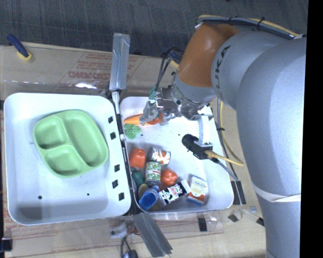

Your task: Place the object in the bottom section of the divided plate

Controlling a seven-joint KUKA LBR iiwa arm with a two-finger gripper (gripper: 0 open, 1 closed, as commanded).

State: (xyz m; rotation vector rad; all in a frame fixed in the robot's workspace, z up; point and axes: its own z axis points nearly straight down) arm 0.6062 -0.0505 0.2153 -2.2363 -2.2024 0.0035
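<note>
Carrot (134, 119) lies in the right bin directly beneath the end effector (150, 114), whose grip state is unclear.

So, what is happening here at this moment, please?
A grey robot arm reaches into the right bin, its end effector low over an orange carrot-like toy near the top left corner. Other toy food and small cans lie lower in that bin. The green divided plate sits in the left bin, with nothing in its sections yet.
</note>
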